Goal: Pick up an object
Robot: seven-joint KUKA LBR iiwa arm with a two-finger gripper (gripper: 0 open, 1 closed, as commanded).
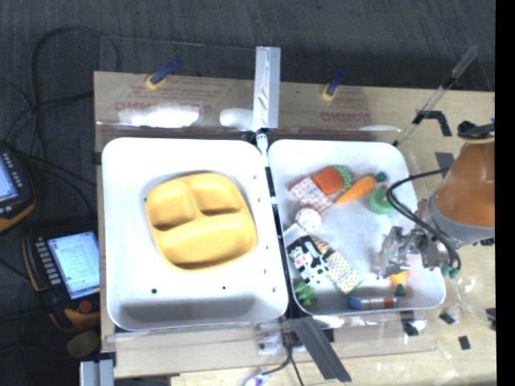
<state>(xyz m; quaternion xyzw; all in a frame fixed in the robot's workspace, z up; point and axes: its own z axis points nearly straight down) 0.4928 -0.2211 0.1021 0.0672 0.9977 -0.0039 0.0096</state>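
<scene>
Camera view looks down at a slant on my table [113, 87], which carries two shallow white bins side by side. My arm [471, 187] comes in from the right edge, its orange band over the rim of the right bin [354, 147]. My pincer [394, 252] hangs low inside that bin, toward its near right corner. Its metal parts blur together against the white floor, so I cannot tell how it stands or whether anything is caught in it.

Several small things lie in the right bin. A carrot [356, 189] rests tilted near the far wall, with an orange block [328, 178] just to its left and a green piece [378, 203] just to its right. A pink checked packet [306, 191] sits beside the block, and a pale round ball [307, 219] lies nearer to me. A black-and-white patterned box [306, 257] and a speckled pale packet [342, 273] lie by the divider. A marker [372, 301] lies along the near wall, and a small orange piece [397, 279] sits just below my pincer.

The left bin [121, 215] holds a yellow divided tray [201, 219], well apart from my pincer.
</scene>
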